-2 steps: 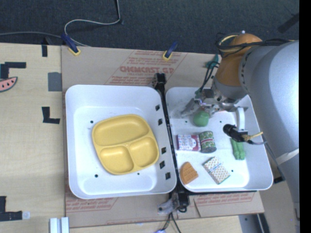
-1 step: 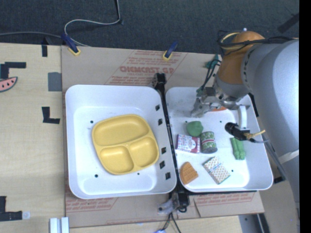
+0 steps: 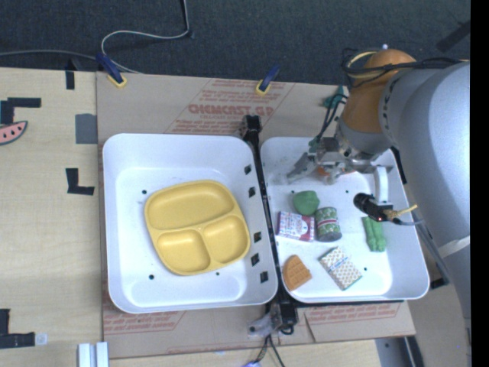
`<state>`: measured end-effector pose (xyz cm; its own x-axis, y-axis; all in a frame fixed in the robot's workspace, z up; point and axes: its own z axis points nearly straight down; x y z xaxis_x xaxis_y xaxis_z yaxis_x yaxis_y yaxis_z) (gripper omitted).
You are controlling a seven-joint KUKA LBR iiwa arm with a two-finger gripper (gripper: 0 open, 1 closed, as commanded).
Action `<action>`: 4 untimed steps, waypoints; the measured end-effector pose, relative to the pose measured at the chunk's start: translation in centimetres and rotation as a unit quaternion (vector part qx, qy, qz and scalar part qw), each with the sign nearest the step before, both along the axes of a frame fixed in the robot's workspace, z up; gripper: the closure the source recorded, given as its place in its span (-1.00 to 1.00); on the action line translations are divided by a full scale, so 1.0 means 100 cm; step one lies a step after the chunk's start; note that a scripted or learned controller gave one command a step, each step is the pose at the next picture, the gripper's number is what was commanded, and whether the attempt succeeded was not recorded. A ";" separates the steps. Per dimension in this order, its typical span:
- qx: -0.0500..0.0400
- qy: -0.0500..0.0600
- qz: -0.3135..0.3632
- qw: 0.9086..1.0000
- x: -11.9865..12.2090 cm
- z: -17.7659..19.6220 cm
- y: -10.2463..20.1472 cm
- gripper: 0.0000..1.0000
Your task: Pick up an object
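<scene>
At the left of the frame, the left white bin [image 3: 122, 174] holds a yellow divided plate [image 3: 197, 226], lying flat near its middle. Just right of it, touching along the shared edge, sits the right white bin [image 3: 405, 275], which carries the small pickable things. From its left side: a pink-and-white packet [image 3: 295, 225], with an orange cracker [image 3: 296, 272] below it near the lower rim. A green lump [image 3: 306, 201] lies above the packet. A small can [image 3: 328, 223] stands just beside the packet, and a patterned box [image 3: 341, 268] lies lower down. A long green piece [image 3: 374, 233] lies farther right. The gripper [image 3: 317, 170] hovers over the bin's upper part, above the green lump; whether it is released or clenched cannot be told, and nothing is seen held in it.
</scene>
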<state>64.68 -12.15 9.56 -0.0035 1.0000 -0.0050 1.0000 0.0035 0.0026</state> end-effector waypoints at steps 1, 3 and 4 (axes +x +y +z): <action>0.002 0.000 -0.001 1.000 -0.061 -0.009 0.007 -1.00; 0.003 0.001 -0.001 1.000 -0.111 0.089 0.033 1.00; 0.002 0.001 -0.001 1.000 -0.097 0.157 0.047 1.00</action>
